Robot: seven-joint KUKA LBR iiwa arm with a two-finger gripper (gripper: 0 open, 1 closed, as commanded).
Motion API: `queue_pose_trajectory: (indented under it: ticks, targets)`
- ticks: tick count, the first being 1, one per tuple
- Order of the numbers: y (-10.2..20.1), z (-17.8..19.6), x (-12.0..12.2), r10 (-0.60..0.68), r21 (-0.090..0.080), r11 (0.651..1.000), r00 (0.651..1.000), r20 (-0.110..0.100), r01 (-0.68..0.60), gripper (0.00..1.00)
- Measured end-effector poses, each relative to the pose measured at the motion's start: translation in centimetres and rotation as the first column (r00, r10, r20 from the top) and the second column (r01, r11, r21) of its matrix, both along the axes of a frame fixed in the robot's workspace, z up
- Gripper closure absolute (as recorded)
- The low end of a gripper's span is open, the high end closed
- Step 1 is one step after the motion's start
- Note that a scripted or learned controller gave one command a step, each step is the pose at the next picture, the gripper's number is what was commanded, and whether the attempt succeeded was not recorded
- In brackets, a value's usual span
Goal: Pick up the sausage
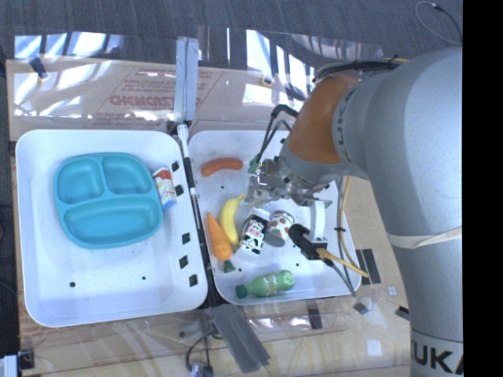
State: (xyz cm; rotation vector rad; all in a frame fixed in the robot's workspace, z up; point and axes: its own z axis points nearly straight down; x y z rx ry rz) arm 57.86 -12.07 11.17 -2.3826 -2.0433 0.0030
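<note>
Over the right bin (330, 285), seen from the fixed camera above the desk, my gripper (263, 188) hangs just past the middle, with the orange band of my wrist behind it. I cannot tell whether it is apart or together; my own wrist hides too much. The sausage (222, 166) lies on the bin floor near the far-left corner, free of everything else. From my gripper it sits up and to the left in this view, near but not touching. Its long axis runs roughly left to right, parallel to the bin's far wall. A banana (229, 218), a carrot (218, 238) and a green bottle (267, 284) lie nearer the front. I judge the next move needs a short shift towards that far-left corner, closing across the sausage's short width.
</note>
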Motion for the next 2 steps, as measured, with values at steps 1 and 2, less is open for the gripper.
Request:
queue_pose_trajectory:
  ticks: [1, 2]
  targets:
    - [0.91, -2.01, 7.79, 0.147, 0.0, 0.989, 0.989, 0.001, -0.147, 0.0]
    - [0.09, -1.97, 7.83, 0.357, 0.001, 0.934, 0.934, 0.0, -0.357, 0.0]
